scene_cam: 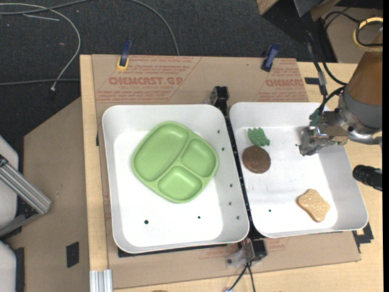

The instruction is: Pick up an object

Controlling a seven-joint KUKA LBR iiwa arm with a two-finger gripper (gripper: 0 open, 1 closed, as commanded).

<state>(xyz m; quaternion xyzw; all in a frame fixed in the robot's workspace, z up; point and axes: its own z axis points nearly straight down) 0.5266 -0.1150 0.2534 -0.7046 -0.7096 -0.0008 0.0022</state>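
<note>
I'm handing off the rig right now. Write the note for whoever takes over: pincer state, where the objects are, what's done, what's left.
Pincer: over the right bin, near its far right side, nothing visible between its fingers; open or shut cannot be told.
Right bin: small green item and brown round piece close together near the left wall; tan biscuit-like piece at the near right.
Left bin: green divided plate.
Done: no object picked up yet.
Left: pick up one object; all three small pieces lie to the pincer's side, untouched.
</note>
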